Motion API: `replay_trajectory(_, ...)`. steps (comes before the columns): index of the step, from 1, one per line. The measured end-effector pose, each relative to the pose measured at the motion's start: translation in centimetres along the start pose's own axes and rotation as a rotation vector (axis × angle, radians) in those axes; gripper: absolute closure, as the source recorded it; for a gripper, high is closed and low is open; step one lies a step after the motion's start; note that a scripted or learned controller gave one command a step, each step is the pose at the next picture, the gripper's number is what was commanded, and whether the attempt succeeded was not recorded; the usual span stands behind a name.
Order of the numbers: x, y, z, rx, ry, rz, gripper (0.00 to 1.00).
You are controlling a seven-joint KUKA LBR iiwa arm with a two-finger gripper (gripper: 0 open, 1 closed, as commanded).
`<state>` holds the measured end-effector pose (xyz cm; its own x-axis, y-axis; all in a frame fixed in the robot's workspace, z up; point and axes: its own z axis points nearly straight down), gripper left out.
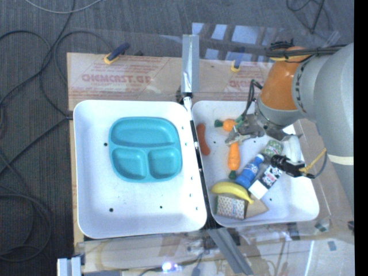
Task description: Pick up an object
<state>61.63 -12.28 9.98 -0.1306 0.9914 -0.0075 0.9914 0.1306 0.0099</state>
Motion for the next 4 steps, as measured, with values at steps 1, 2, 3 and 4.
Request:
replay_trajectory(1, 8.5, 1.3, -11.9, 0.01, 0.007, 0.003, 1.0)
replay_trajectory(2, 8.4, 1.2, -11.9, 0.012, 0.005, 0.003, 0.0)
replay_trajectory(3, 11.8, 0.3, -8.4, 0.011, 0.006, -0.126, 0.0)
replay_trajectory(4, 11.9, 0.4, -9.3, 0.012, 0.009, -0.127, 1.0)
